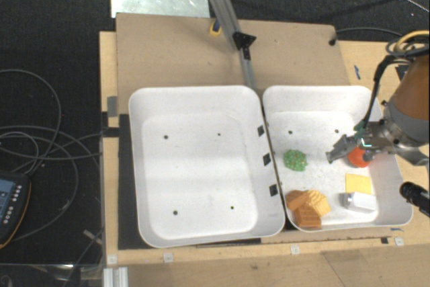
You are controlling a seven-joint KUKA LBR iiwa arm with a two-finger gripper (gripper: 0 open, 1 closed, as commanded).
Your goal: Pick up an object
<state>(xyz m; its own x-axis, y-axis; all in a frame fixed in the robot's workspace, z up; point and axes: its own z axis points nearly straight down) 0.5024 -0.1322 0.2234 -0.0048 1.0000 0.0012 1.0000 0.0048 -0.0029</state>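
Orange-red object (358,157) by right bin's (316,99) right edge, half hidden behind claw (344,148), claw's opening and hold unclear, green lump (295,160) mid-bin, yellow block (358,183), tan pieces (308,206) at near edge.

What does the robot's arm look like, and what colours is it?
The arm comes in from the right. It is round and grey, with an orange band above the wrist. Black and pale cables loop over its top. At its end is a dark grey metal pincer with a small green light glowing beside it.
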